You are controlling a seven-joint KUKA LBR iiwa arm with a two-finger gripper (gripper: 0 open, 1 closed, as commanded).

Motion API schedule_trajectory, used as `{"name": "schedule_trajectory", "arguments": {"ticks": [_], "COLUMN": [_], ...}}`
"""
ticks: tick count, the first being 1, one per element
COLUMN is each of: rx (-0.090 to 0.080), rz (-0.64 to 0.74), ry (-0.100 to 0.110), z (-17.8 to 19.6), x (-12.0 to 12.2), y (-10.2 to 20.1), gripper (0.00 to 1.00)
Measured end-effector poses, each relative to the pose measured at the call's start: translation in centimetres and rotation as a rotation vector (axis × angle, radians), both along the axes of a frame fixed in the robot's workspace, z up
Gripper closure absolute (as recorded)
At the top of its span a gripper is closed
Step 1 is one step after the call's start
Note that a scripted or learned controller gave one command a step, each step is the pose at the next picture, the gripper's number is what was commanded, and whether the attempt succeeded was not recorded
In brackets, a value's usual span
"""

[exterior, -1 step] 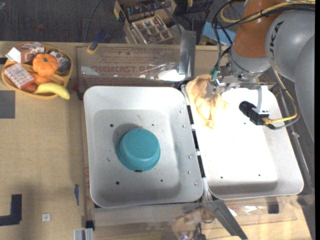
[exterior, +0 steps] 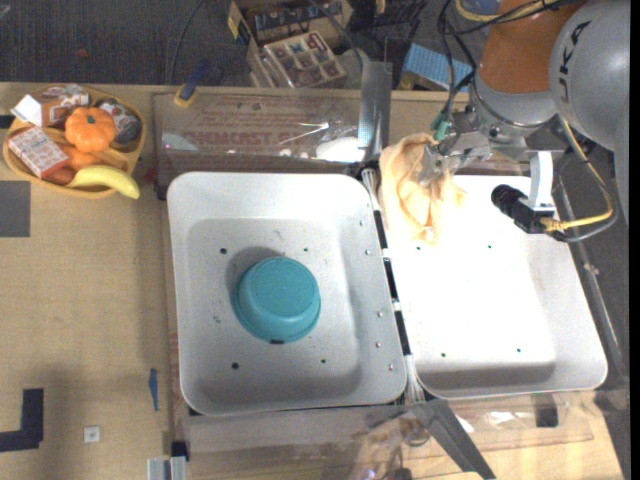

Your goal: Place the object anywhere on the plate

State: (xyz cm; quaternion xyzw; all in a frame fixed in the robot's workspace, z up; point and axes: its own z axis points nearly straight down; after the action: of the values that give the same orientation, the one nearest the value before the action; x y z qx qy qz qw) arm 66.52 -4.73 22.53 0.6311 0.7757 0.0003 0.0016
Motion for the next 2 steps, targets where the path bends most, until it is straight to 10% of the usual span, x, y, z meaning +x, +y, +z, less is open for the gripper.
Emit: {"name": "schedule_trajectory", "arguments": {"ticks": [2], "rx": [0.000], "rz": [0.796], "ry": [0.001], "z": [0.4], "x": [-5.2], "y": [8.1], "gripper": [1.00]}}
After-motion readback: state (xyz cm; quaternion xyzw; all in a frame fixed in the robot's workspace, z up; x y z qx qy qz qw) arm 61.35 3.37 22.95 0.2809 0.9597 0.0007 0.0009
